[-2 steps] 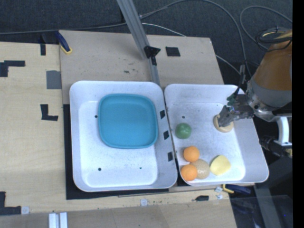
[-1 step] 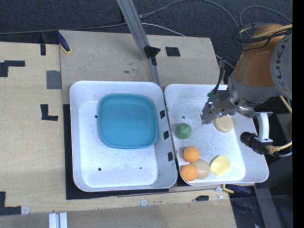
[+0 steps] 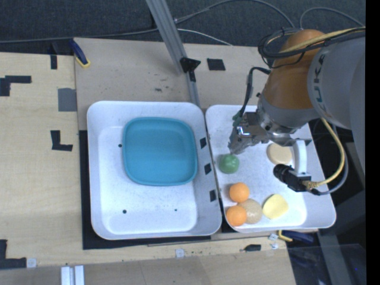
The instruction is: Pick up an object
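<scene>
- Overhead, the grey arm with its orange band reaches in from the right and bends down over the right bin (image 3: 314, 221).
- Its gripper (image 3: 236, 147) hangs at the bin's left part, directly above a small green ball (image 3: 229, 163).
- The fingertips point down at the ball and look to be touching or nearly touching its top; whether they are spread or closed cannot be told from this slanted angle, as the dark finger parts blur together.
- The green ball lies on the bin floor, near the wall shared with the other bin.
- Nearer the front edge, an orange ball (image 3: 239, 192) sits apart from the green one.
- A second orange ball (image 3: 236, 215) lies in front of it, touching a beige round object (image 3: 252, 211).
- A pale yellow object (image 3: 275, 206) rests just right of the beige one.
- A cream-coloured object (image 3: 279, 154) lies partly hidden beneath the wrist.
- The left bin (image 3: 101, 159) holds a blue square plate (image 3: 160, 151), lying flat toward its rear.
</scene>
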Robot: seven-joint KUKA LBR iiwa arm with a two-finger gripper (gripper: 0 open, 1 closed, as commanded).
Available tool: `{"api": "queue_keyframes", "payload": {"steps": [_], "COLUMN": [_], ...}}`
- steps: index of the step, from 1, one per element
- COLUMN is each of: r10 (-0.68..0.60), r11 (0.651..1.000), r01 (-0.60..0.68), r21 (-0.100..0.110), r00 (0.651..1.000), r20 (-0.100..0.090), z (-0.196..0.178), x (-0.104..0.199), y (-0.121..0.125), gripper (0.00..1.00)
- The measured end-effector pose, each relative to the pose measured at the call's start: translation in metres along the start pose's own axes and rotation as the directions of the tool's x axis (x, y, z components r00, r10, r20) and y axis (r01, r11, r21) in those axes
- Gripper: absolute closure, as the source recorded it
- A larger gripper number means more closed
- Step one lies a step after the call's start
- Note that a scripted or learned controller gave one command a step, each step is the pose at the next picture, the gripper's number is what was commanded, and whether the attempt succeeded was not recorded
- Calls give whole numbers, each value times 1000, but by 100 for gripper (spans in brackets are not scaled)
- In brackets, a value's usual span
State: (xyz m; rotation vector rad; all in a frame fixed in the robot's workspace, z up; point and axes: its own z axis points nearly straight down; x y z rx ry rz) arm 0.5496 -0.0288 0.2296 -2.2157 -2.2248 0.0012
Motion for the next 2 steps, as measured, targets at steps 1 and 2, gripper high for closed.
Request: {"api": "queue_keyframes", "payload": {"steps": [1,2], "r10": [0,1], "r11": [1000,1000], "r01": [0,-1], "r21": [-1,0], "r00": [1000,1000], "r20": [0,0], "z": [0,12], "x": [41,93], "y": [10,19], "gripper": [100,100]}}
